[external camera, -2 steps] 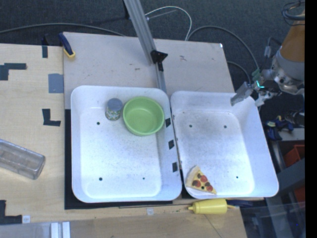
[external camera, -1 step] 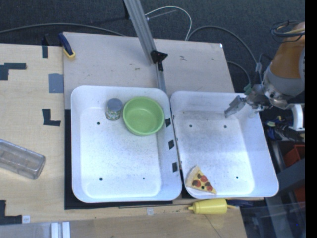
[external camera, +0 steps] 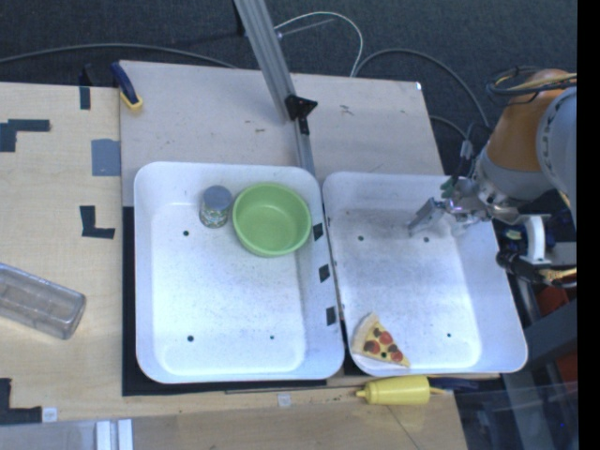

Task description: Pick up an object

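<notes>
My gripper [external camera: 434, 223] hangs over the upper right part of the right bin [external camera: 487, 345], reaching in from the right. Its fingers [external camera: 417, 219] look spread, with nothing between them. A toy pizza slice [external camera: 379, 341] lies in the lower left corner of the right bin, well below and left of the gripper. In the left bin [external camera: 155, 345], a green bowl [external camera: 271, 218] sits at the upper right. A small grey jar [external camera: 216, 206] stands just left of the bowl.
A yellow mustard bottle [external camera: 398, 390] lies on the bench just below the right bin. A clear plastic container [external camera: 37, 300] lies at far left. A grey metal pole [external camera: 272, 54] slants down to the gap between the bins. Cables run behind the bins.
</notes>
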Robot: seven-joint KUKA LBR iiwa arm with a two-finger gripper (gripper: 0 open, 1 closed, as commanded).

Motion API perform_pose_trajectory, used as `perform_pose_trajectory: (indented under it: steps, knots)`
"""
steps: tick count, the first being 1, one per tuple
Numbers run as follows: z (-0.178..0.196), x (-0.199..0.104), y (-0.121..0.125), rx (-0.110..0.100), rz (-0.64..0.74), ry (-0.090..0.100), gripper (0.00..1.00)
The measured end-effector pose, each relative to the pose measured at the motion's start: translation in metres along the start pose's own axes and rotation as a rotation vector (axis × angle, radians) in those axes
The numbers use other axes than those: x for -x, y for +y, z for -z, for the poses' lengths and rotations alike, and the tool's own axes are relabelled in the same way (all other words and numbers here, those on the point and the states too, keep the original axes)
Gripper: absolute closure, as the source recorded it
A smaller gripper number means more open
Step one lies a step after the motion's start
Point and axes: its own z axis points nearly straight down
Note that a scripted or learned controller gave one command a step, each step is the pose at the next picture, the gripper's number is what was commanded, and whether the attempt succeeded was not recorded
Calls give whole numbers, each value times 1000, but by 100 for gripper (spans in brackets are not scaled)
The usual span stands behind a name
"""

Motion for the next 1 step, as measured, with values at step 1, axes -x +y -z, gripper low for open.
perform_pose_trajectory:
  steps: [1]
  knots:
    - [-35, -1, 1, 7, 0, -3, 0]
